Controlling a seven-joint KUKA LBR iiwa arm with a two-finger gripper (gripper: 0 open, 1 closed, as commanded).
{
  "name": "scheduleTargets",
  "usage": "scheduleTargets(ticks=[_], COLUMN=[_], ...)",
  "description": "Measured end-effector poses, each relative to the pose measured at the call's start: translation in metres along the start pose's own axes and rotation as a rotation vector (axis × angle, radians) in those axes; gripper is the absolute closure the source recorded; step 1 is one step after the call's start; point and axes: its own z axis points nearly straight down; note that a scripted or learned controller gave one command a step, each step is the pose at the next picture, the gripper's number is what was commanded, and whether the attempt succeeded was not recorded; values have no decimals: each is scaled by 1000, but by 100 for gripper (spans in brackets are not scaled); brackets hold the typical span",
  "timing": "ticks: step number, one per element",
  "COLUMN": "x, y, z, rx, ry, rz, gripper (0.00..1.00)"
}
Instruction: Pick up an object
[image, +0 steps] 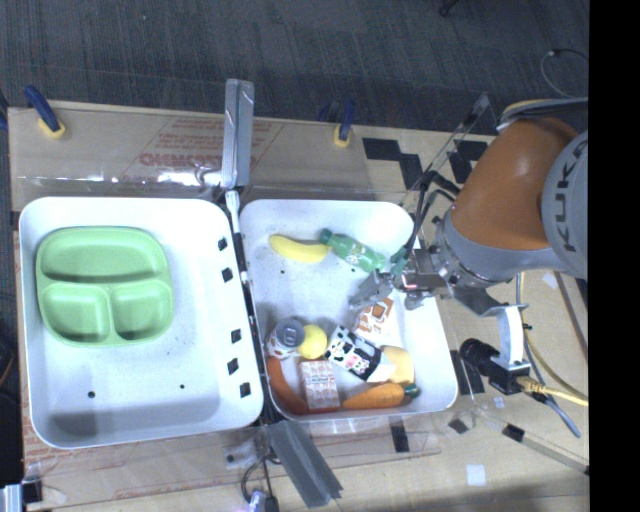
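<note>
The gripper (385, 290) is poised in the right bin (300, 215); whether the jaws are open cannot be told. A separate item, like the banana (297, 249), is best targeted.

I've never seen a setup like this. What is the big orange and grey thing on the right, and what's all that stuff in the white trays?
That is a robot arm, filmed by a camera above the bench looking down at a slant. At its tip is a two-finger gripper, reaching into the right bin. That bin holds toy items: a banana, a green bottle, a carrot, a yellow ball and small boxes. The left bin holds a green divided tray. I cannot tell whether the gripper holds anything.
</note>
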Motion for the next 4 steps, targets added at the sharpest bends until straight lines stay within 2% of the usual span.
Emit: scheduleTargets(ticks=[1,2,3,4], x=[-22,-19,-38,-20], y=[46,26,51,38], z=[133,149,153,153], rx=[-7,-62,-33,-50], ry=[-1,-28,1,-16], rz=[-197,-187,82,-52], gripper=[0,0,0,0])
